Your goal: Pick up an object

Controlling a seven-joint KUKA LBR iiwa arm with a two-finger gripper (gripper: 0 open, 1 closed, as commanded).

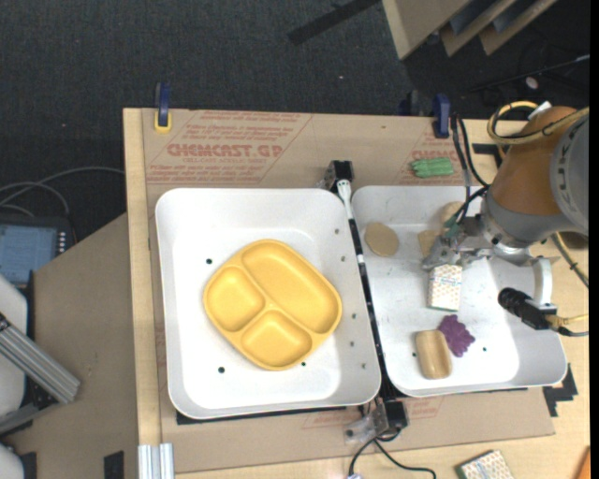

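Sponge [446, 286], pale and speckled, lies in the right bin [524, 370], directly under the gripper [442, 258]. Step in hand: descent onto it. Fingers state cannot be told. Next move likely calls for closing on the sponge, clear of the purple grapes [457, 334] nearby.

A tan bench top [281, 140] printed with red lettering sits on dark carpet [187, 47]. Beyond its far right corner stand pale wooden boards [449, 23]. Blue clamps [164, 103] grip its far edge.
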